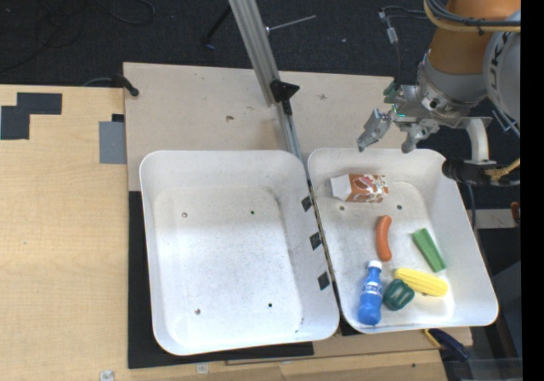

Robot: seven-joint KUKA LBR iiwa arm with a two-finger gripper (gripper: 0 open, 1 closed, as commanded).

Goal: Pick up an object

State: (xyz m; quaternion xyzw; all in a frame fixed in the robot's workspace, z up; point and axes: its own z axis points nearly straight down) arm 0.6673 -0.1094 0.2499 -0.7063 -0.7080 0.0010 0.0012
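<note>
Objects for picking all lie in the right bin (459, 201), below the gripper (389, 134) in the view. Nearest the camera, a blue bottle (370, 294) with a white cap lies beside a dark green pepper-shaped toy (397, 295) and a yellow corn cob (422, 281). Beyond them sit a slim green block (428, 250) and an orange-red sausage (384, 237), smooth and plastic-looking. Closest under the gripper is a white carton printed red (361, 188); its print is too small to read. The left bin (161, 226) is speckled white. The gripper hangs above the right bin's far rim, fingers spread apart, gripping nothing. A ribbed aluminium post (255, 39) stands to its left.
</note>
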